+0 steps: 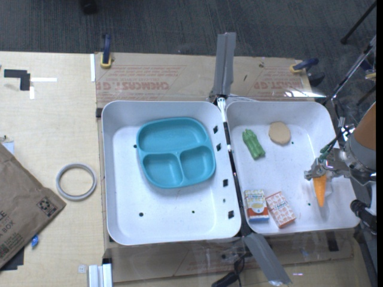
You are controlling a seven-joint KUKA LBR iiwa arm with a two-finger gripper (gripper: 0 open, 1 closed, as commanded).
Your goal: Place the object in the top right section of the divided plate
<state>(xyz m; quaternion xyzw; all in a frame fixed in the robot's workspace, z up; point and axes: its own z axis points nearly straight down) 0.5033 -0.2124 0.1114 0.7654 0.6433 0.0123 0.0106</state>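
I judge pick-up in hand: gripper at the carrot, finger state indeterminate; next, carry to the divided plate.

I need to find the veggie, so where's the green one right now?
The green vegetable lies in the right bin, near its upper left, just left of the round tan cookie.
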